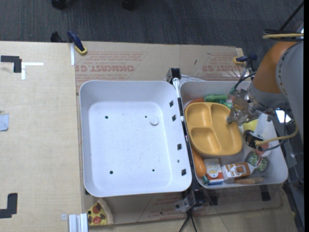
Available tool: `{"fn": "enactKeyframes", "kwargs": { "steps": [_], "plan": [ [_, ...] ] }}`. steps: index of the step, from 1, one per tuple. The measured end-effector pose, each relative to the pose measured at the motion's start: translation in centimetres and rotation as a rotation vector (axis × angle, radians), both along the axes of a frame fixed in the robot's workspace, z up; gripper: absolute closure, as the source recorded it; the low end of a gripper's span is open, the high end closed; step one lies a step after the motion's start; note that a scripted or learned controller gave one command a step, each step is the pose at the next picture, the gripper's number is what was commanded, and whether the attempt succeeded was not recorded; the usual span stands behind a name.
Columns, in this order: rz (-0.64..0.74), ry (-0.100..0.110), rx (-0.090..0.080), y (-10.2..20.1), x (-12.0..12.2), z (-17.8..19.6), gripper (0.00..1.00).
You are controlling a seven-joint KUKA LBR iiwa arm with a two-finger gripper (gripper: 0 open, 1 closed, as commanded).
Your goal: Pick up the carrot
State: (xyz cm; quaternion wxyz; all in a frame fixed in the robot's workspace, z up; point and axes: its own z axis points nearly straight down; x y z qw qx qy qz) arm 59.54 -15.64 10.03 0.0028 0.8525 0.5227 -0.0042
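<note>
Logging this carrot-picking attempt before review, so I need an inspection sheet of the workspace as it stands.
Surface: bench with cardboard under two white bins; left bin beside right bin.
Job's things: carrot lies in the right bin's front left corner, against the dividing wall, untouched.
Clutter: yellow divided plate, green item, small cartons; pizza toy outside the bins.
Grippers: gripper hangs over the plate's right edge; finger state unclear.
Cables: yellow cable loops beside the wrist.
Surroundings: dark carpet, chair wheels, clamps.
</note>
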Motion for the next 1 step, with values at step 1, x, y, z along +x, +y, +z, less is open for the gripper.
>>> {"fn": "enactKeyframes", "kwargs": {
  "steps": [1],
  "plan": [
    [-0.045,-0.013,-0.028,1.69,1.1,5.99,1.0]
  ]
}}
